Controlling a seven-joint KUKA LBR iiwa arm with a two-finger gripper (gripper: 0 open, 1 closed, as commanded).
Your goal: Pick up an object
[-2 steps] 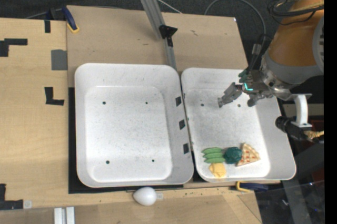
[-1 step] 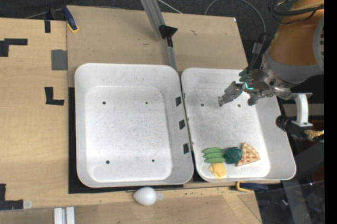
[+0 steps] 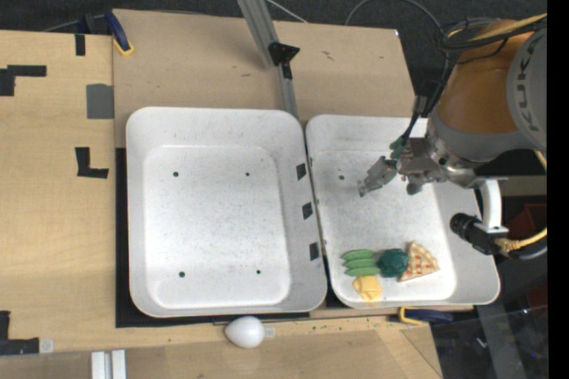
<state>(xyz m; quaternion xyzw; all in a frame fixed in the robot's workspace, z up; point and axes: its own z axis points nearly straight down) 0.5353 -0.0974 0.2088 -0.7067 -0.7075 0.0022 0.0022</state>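
Observation:
Several toy foods lie at the near end of the right bin (image 3: 462,293): a green pea pod (image 3: 359,260), a dark green broccoli piece (image 3: 391,262), a pizza slice (image 3: 420,262) and a yellow piece (image 3: 367,286). My gripper (image 3: 391,184) hangs over the middle of the right bin, well behind these toys. Its fingers (image 3: 370,182) stand apart, open, with nothing between them.
The left bin (image 3: 142,190) lies beside the right one. A white egg (image 3: 244,332) rests on the bench just in front of the left bin. A grey metal pole (image 3: 258,4) slants in from the top to the gap between the bins.

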